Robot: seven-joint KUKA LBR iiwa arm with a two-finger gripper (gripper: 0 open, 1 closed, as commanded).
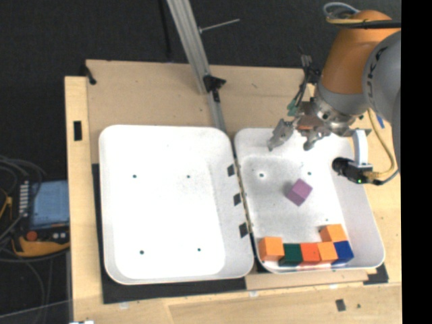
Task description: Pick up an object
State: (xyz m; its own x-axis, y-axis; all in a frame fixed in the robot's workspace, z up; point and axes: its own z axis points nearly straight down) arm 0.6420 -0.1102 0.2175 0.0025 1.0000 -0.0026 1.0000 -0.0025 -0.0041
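A purple cube (298, 192) lies alone near the middle of the right bin (358, 201). Along that bin's front edge sit several blocks: an orange one (271, 248), a dark green one (291, 254), an orange-red one (310, 252), a blue one (343, 250) and another orange one (332, 233). My gripper (293, 139) hangs over the back of the right bin, above and behind the purple cube. Its two fingers are spread apart with nothing between them.
The left bin (169, 201) stands beside the right one, with small clips along the shared edge. A slanted metal rail (192, 46) rises from the back of the bench. A blue device with cables (47, 204) sits off the bench at the left.
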